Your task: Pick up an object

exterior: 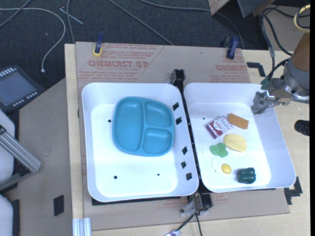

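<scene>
In the right bin (275, 132), a dark green pepper (246, 175) is sitting nearest, then a small yellow piece (226, 169), green leaf (219, 150), yellow lemon (235, 142), red packet (218, 126) and orange block (238, 121). Farther back, the hand (259, 103) is hovering over the bin's rear right corner, gripping nothing; whether it is open or closed cannot be told.

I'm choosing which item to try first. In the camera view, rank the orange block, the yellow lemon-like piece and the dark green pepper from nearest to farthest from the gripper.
From the gripper:
1. orange block, just down-left of it, upper part of the right bin.
2. yellow lemon-like piece, mid-bin.
3. dark green pepper, near the bin's front edge.
</scene>
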Controlling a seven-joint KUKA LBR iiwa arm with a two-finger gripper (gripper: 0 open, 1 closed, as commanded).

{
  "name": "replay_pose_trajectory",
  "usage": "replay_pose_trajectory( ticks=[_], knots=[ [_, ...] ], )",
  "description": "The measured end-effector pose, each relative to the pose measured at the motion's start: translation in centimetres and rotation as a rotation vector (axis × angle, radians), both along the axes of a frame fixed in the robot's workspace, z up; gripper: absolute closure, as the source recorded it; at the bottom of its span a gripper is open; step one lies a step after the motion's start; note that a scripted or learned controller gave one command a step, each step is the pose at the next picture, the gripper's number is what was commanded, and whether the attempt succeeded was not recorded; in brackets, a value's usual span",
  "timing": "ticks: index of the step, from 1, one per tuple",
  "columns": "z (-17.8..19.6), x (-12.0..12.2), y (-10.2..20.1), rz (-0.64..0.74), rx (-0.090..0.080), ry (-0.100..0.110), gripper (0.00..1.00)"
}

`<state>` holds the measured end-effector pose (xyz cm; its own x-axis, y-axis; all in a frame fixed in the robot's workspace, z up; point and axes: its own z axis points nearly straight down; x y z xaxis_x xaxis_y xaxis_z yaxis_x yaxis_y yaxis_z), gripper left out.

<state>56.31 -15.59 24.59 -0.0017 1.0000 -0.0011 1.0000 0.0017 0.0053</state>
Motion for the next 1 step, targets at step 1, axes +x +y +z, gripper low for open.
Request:
replay_pose_trajectory(
  ticks=[1],
  knots=[
    [-0.82, 2.18, 4.5, 0.004, 0.002, 0.004, 1.0]
  ],
)
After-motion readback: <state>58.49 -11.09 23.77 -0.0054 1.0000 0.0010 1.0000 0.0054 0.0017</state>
